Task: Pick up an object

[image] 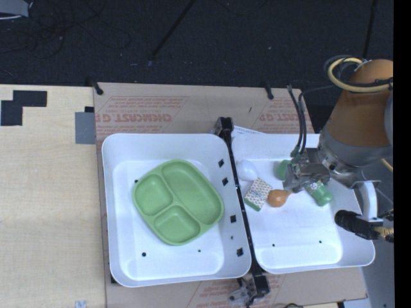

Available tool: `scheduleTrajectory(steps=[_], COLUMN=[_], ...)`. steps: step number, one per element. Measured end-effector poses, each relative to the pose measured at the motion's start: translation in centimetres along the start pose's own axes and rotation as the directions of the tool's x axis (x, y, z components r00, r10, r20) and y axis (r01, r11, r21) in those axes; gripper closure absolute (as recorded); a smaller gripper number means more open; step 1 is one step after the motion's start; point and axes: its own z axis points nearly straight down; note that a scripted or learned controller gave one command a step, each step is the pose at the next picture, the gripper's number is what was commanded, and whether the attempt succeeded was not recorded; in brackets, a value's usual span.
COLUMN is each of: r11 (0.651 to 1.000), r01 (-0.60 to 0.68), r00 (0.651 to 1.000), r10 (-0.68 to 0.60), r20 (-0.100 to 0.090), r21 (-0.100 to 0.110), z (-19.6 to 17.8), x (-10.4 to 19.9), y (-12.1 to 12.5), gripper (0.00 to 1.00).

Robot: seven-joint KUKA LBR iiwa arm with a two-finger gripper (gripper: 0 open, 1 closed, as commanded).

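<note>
Clearly, what matters to us is how the small orange rounded object [277, 198] lies relative to the two-finger gripper [300, 178]: it sits on the floor of the right-hand shallow white bin [308, 252], just to the lower left of the gripper in the camera view, near it but seemingly apart. It looks roughly egg-shaped, its long axis running about left to right. We cannot tell how the gripper is set, as the wrist hardware hides its tips, and we see nothing plainly held. A green cylindrical piece [320, 194] lies just to its lower right, and a checked green-and-white block [258, 193] rests just left of the orange object. A green divided plastic plate [176, 201] occupies the left white bin [115, 172].
</note>
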Motion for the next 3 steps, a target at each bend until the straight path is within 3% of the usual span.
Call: scheduleTrajectory(steps=[2, 3], r11=[1.0, 1.0], r01=[0.0, -0.001], r00=[1.0, 1.0], r10=[0.0, 0.001], r20=[0.001, 0.002], r21=[0.002, 0.003], z=[0.1, 2.0], x=[9.7, 15.0], y=[-2.5, -2.8], gripper=[1.0, 1.0])
